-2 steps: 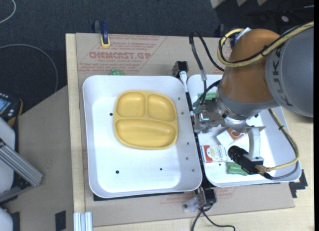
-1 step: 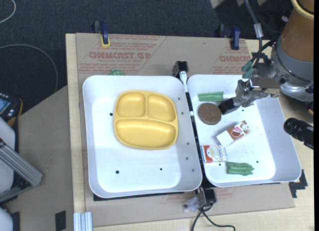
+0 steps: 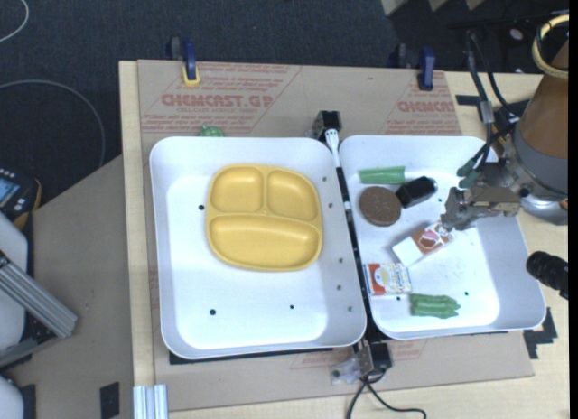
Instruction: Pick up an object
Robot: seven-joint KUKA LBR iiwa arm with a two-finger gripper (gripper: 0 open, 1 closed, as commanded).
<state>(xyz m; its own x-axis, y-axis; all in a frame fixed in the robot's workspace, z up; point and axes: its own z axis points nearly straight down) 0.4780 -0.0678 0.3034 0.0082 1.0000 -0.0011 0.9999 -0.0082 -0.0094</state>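
Note:
The right bin point(image 3: 506, 273) holds several small items. Along its far side lies a green stick-shaped piece point(image 3: 382, 174), with a black block point(image 3: 415, 191) and a brown disc point(image 3: 380, 207) just in front of it. A white packet with red print point(image 3: 419, 244) lies tilted in the middle. Closer to the front are a red-and-white packet point(image 3: 387, 278) and a lumpy green piece point(image 3: 434, 304). My gripper point(image 3: 452, 216) reaches in from the right and hangs low over the right end of the white packet, at or just above it.
The left bin point(image 3: 181, 300) carries a yellow divided plate point(image 3: 265, 217). A black clip point(image 3: 328, 123) sits where the bins meet at the back. Blue clamps point(image 3: 189, 58) hold the board's far edge. The grey and orange arm point(image 3: 542, 146) covers the right bin's far right corner.

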